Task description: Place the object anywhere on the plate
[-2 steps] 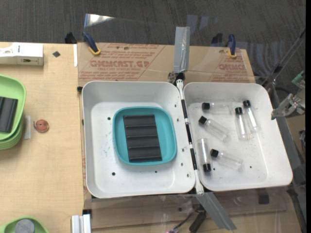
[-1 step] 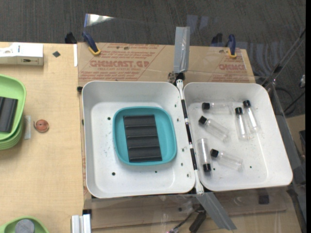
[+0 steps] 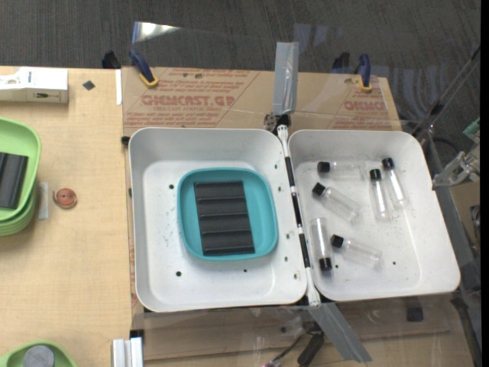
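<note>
Two shallow white plastic bins were seen side by side on the light wooden counter (image 3: 76, 281), backed by a sheet of printed brown cardboard (image 3: 229, 98) held by clamps. In the left white bin (image 3: 153, 281) a teal rounded-square plastic plate (image 3: 263, 239) was laid roughly at the centre, and a black ribbed rectangular insert (image 3: 223, 218) was seated flat on the plate. In the right white bin (image 3: 428, 266) several clear plastic vials with black caps were scattered, all lying on their sides. One vial (image 3: 335, 199) was positioned near the middle of that bin, two vials (image 3: 377, 191) (image 3: 393, 179) were laid close together towards the upper right, one vial (image 3: 341, 168) was located near the upper left, one vial (image 3: 354, 251) was found lower down, and one vial (image 3: 320, 245) was set along the left wall. All vials were apart from the plate, separated from it by the joined bin walls. A stack of green plastic trays (image 3: 19, 178) holding a dark item was observed at the left edge of the counter, with a small orange-brown round disc (image 3: 66, 198) just beside it and a white rectangular box (image 3: 34, 86) further back. The state of the claw could not be determined.
</note>
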`<state>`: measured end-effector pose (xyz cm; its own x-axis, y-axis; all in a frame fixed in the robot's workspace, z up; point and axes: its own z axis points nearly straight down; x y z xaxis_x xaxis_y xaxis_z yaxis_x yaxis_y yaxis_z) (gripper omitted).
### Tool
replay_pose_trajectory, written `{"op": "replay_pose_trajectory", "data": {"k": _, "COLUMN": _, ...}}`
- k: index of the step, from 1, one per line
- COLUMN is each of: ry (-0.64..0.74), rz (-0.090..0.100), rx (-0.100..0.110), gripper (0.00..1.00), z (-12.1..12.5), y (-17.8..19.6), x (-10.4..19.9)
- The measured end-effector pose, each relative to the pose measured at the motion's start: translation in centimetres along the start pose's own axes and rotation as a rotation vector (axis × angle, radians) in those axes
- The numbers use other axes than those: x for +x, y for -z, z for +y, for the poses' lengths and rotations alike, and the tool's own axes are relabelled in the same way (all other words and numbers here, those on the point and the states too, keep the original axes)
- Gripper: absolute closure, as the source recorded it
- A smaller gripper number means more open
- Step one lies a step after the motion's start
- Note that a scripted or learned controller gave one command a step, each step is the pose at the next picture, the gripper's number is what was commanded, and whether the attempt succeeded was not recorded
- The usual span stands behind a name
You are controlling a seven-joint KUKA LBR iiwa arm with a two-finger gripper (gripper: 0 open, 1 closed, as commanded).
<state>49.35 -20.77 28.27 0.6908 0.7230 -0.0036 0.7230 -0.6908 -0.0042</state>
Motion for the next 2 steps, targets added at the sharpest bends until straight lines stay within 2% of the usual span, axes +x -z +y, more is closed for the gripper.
{"op": "replay_pose_trajectory", "data": {"k": 1, "ry": -0.144, "rz": -0.001, "rx": -0.001, "gripper": 0.00, "z": 2.6, "y": 7.8, "x": 2.4}}
{"op": "replay_pose_trajectory", "data": {"k": 2, "ry": -0.101, "rz": 0.000, "rx": 0.001, "gripper": 0.00, "z": -1.2, "y": -1.9, "x": -0.8}}
